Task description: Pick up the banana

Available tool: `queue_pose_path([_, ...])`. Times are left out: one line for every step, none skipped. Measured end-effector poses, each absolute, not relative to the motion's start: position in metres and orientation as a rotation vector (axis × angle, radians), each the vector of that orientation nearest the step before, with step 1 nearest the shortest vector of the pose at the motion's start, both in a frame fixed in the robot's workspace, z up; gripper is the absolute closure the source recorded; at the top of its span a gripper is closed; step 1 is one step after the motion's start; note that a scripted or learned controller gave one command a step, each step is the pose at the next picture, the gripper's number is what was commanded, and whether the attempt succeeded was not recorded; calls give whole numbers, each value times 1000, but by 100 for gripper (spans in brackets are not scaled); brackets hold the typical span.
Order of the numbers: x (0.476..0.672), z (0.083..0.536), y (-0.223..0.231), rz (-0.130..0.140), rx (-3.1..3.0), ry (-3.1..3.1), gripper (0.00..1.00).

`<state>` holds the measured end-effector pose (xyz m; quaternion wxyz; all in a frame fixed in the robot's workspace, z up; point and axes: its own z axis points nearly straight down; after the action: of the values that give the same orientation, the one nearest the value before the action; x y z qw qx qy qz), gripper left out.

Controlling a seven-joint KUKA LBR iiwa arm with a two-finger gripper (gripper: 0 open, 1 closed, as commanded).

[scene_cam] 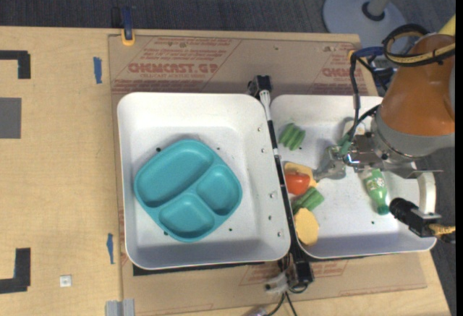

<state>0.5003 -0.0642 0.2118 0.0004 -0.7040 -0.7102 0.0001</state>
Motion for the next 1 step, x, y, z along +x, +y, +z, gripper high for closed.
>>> queue_pose_path([479,184,-18,1,-2100,-2333,0])
